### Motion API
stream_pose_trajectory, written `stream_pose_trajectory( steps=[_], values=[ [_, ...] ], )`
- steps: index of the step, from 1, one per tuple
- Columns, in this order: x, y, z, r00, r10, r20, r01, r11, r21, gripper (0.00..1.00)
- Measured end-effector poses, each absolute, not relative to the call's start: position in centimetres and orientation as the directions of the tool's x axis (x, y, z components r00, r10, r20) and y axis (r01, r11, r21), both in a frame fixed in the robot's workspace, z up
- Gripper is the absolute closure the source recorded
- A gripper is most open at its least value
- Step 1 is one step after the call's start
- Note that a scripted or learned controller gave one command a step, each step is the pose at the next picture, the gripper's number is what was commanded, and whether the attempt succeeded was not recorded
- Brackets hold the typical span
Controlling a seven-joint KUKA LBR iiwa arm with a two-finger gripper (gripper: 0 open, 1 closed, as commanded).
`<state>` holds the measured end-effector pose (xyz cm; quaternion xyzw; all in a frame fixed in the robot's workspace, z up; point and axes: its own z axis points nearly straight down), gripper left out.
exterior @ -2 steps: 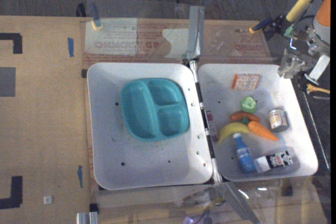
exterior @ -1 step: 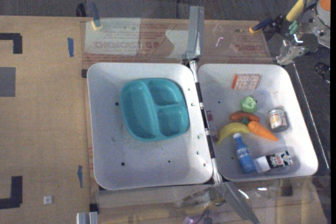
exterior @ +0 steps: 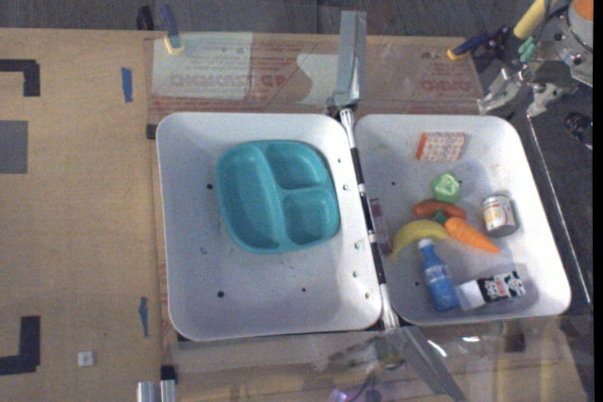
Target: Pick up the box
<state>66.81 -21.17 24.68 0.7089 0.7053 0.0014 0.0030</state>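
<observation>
Box (exterior: 441, 146): small, flat, orange-red with white print, lying near the far edge of the right bin (exterior: 542, 202), apart from the other items. Nearer edge holds a green piece (exterior: 448, 186), banana (exterior: 415, 233), carrot (exterior: 470, 236), can (exterior: 497, 214), blue bottle (exterior: 436, 276), carton (exterior: 495, 288). Left bin (exterior: 188, 278) carries a teal tray (exterior: 278, 195). Bins sit on a brown bench (exterior: 75, 202); dark floor beyond. Gripper (exterior: 513, 88) is off the right bin's far right corner, fingers spread, holding nothing.
</observation>
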Motion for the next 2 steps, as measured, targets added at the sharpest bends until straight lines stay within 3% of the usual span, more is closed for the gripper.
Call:
stream_pose_trajectory(
  steps=[1,2],
  values=[
    [66.8,-20.5,11.8,-0.089,0.996,-0.001,0.996,0.089,0.003,0.00],
    [66.8,-16.6,8.6,-0.085,0.996,0.001,0.996,0.085,0.001,0.00]
  ],
)
